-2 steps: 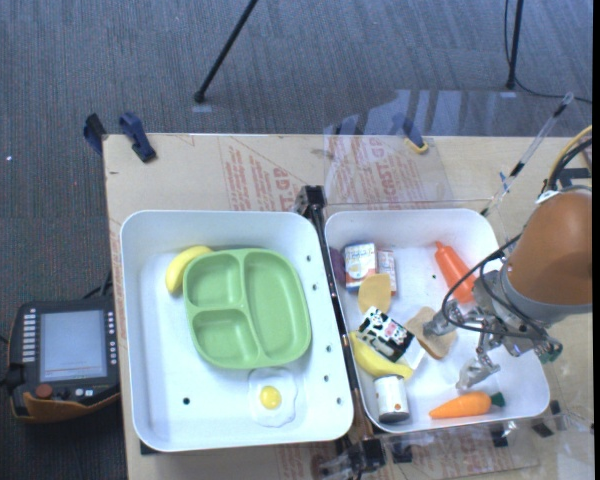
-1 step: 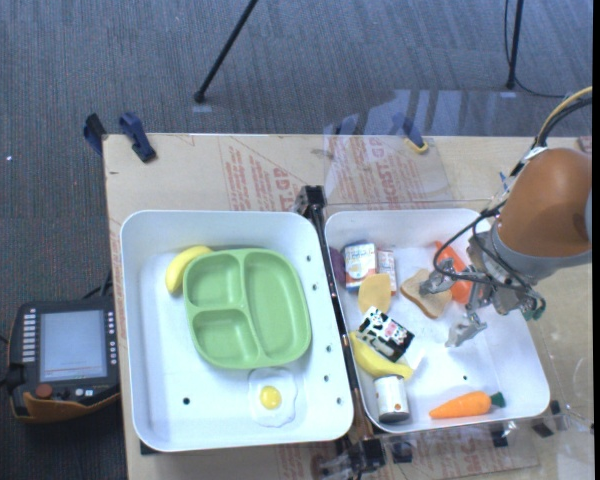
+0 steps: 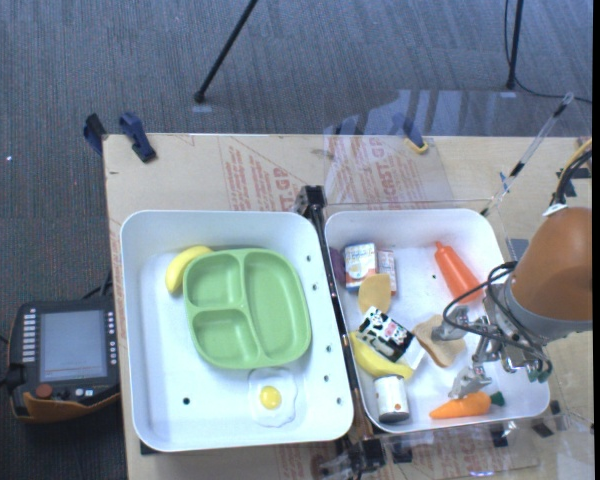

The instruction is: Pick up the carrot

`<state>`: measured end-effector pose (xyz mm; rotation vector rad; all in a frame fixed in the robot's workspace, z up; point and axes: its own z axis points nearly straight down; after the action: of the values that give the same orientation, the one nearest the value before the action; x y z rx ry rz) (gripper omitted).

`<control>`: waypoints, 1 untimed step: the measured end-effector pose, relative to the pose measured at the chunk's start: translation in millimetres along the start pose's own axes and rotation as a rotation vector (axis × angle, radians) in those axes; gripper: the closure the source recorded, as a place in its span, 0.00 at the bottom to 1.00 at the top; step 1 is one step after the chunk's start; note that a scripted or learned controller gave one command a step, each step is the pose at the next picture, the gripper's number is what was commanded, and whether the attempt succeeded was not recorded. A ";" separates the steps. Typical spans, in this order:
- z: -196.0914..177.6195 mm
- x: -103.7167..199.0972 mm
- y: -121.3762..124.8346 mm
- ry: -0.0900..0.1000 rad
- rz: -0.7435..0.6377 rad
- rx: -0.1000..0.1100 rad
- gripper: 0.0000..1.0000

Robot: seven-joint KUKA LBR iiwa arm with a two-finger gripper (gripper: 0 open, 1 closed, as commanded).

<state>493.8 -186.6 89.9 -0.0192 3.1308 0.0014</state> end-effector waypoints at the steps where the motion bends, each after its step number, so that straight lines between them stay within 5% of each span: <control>1: -4.5 3.2 -12.0 -0.017 -0.210 -0.006 0.00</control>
<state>490.7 -198.7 94.4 -0.3447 3.0950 0.0094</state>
